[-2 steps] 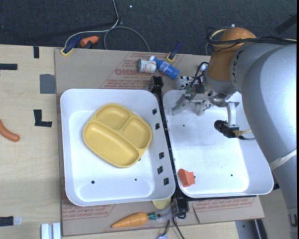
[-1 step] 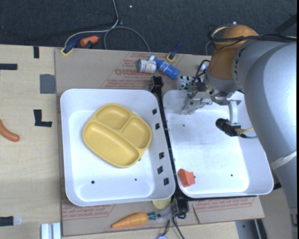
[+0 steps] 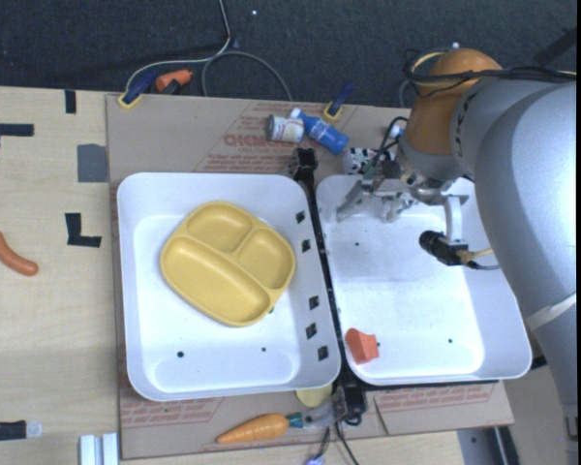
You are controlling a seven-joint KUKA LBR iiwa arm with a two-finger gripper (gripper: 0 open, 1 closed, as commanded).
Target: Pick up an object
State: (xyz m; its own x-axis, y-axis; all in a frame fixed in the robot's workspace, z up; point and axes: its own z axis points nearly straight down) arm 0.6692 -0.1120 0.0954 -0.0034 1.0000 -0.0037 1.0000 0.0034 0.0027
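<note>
The arm reaches in from the right and covers the right bin's far right corner and much of its right rim. The gripper hangs over the far left part of that bin, close to the far wall and near the divider between the bins; its two fingers are spread with an open gap, and nothing sits between them. The one object in this bin is a small orange block, in the near left corner, just beside the divider and close to the near wall, well apart from the gripper. The bin floor between them is bare white. The left bin holds a yellow tray near its middle, with free floor all around, widest along the near side. A carrot lies on the bench by the near edge, and a sausage far left.
</note>
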